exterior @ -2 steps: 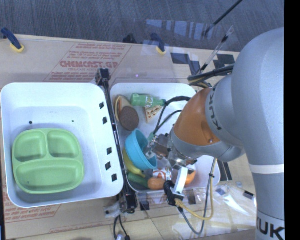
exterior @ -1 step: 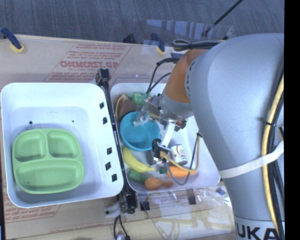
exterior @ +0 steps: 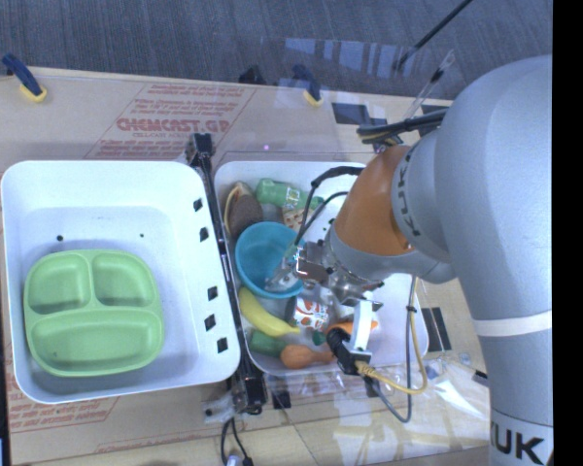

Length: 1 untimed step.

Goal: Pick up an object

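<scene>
Grey arm (exterior: 486,221) with orange band reached in from the right, bent low over the right-hand bin (exterior: 420,330). Gripper (exterior: 316,284) hung among the clutter, just right of a blue bowl (exterior: 262,255); fingers hidden, so open or closed could not be told. Yellow banana (exterior: 265,316) lay just below and left of the gripper, long axis slanting down toward the right, beside an orange piece (exterior: 306,356). Left-hand bin (exterior: 39,187) held a green divided plate (exterior: 92,311), well apart. Likely target judged to be the bowl or banana.

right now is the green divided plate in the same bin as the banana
No, the green plate lies in the left bin; the banana lies in the right bin.
</scene>
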Motion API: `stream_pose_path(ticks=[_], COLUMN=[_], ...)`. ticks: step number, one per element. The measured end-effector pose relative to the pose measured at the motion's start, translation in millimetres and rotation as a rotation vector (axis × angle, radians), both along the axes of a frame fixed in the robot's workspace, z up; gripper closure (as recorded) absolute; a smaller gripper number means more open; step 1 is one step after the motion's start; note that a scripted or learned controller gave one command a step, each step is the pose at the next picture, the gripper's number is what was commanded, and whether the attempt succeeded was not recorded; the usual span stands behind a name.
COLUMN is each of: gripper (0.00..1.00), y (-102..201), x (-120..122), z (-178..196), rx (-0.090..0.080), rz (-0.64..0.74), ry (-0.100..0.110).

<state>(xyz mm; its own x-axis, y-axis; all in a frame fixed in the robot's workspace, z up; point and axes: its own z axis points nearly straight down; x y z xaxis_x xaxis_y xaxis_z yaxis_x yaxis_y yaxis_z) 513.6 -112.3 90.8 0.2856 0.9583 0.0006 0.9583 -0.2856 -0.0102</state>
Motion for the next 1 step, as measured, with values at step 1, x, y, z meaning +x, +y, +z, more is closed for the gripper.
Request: stream_pose_path(ticks=[1], gripper=[1.00], y=[-4.2], x=[4.6], z=[14.5], rx=[-0.007], rz=[0.000], ry=[-0.013])
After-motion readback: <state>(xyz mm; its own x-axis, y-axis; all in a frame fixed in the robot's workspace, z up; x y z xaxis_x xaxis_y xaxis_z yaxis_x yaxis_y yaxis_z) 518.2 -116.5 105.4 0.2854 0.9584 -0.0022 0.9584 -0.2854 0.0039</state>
